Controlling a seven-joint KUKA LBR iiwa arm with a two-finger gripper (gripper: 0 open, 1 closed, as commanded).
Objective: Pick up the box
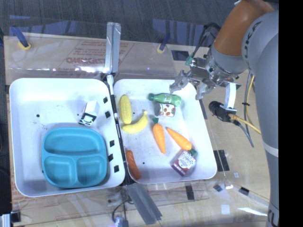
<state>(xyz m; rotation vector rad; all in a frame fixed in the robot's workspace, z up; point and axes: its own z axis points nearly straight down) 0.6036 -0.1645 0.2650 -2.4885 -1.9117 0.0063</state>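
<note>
I'm over the right bin's far corner!
My gripper (188,87) gapes wide, empty; the box (88,113) sits far left, above the blue tray (74,157).

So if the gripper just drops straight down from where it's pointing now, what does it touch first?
Probably bare floor of the right bin near its far edge, or the green bottle just beside it. The gripper hangs above that corner; depth is unclear. The box lies in the left bin.

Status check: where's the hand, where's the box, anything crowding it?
Hand open, above right bin's far edge, holding nothing. Box in left bin, untouched. Blue tray just in front of it, apart.
</note>
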